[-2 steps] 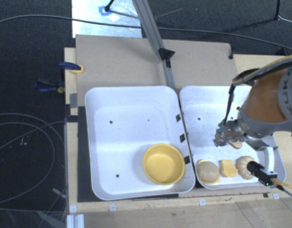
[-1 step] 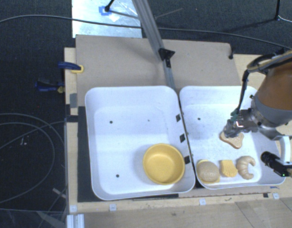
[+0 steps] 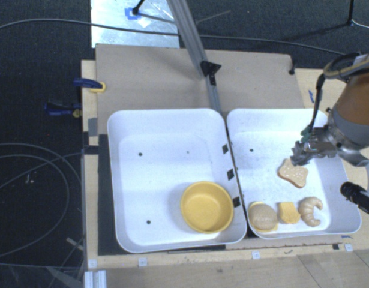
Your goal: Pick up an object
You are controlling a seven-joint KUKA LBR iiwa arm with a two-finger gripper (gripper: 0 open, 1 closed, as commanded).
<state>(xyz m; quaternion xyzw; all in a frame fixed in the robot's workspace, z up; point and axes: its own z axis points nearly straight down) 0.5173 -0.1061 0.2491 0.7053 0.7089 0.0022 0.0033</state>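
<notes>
Even, fairly bright overhead light falls across the scene, and the two white bins (image 3: 172,131) come close to washing out, with only faint soft shadows along their inner walls. A reflective floor patch (image 3: 121,8) far up and left of the gripper (image 3: 303,153) glares pale blue-white. The picture is low in resolution and slightly soft throughout, and small details around the fingers are blurred.

Smooth glossy white plastic bins (image 3: 166,125), glossy yellow plastic bowl (image 3: 207,206), matt brown board bench (image 3: 154,77), dark carpet-like floor (image 3: 34,41)
</notes>
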